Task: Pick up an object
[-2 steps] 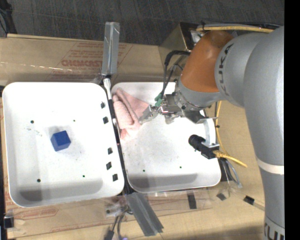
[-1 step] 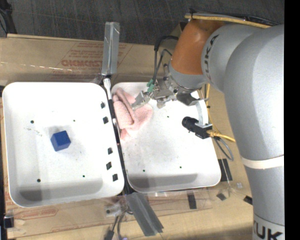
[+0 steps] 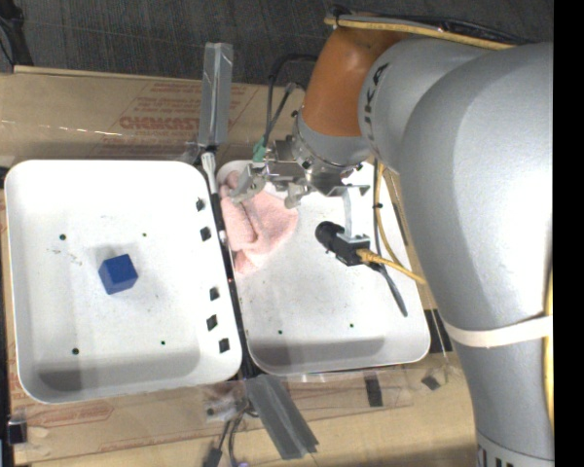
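Here the arm (image 3: 448, 144) reaches in from the right, and its gripper (image 3: 271, 178) hangs low over the far left corner of the right bin (image 3: 321, 309), right at the far end of a pink cloth (image 3: 261, 230). From where I stand I cannot tell whether it is apart, together or clamped on anything. The cloth lies bunched against that bin's left wall, while a blue cube (image 3: 118, 272) sits on the floor of the left bin (image 3: 97, 193), well apart from the gripper.
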Available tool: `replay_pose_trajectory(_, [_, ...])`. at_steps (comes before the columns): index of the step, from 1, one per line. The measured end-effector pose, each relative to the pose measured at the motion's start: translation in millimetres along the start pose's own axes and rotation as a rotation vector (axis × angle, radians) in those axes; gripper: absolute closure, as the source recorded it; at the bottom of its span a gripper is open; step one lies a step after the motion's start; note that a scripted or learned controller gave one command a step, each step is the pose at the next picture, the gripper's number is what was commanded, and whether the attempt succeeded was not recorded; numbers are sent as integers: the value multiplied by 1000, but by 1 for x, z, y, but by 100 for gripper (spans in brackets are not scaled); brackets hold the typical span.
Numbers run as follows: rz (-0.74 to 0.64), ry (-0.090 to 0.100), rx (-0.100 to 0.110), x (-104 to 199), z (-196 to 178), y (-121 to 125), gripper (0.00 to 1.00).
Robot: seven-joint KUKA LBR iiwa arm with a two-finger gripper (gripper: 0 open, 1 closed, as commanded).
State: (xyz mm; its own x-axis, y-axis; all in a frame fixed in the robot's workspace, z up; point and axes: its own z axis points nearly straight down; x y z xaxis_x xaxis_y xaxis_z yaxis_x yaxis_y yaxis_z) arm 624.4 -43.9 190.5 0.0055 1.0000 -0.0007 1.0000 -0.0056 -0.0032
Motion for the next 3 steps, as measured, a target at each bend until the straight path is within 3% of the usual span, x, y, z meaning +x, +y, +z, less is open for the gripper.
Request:
replay_pose_trajectory(1, [-66,1,-2,-53,98,-3,0])
replay_pose_trajectory(2, [-158,0,-4,-87,84,34,0])
replay_pose_trajectory(3, [-180,1,0,-138,98,-51,0])
